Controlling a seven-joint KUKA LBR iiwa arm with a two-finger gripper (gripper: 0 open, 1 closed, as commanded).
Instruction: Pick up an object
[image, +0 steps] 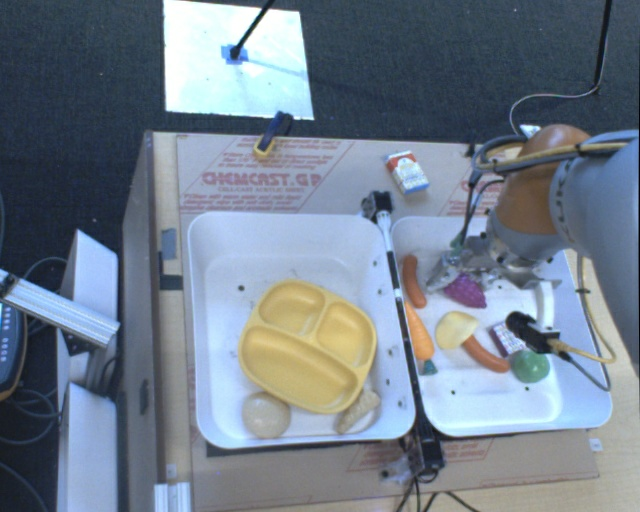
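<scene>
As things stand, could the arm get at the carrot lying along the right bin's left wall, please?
Probably yes. The carrot lies uncovered, and the gripper hovers close by in the same bin. The bin wall beside it and the yellow piece nearby leave little room for fingers, though.

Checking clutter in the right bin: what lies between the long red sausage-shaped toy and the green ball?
In the camera view, between the red sausage-shaped toy and the green ball lie a pale yellow mushroom-shaped toy and an orange stick-shaped piece.
</scene>
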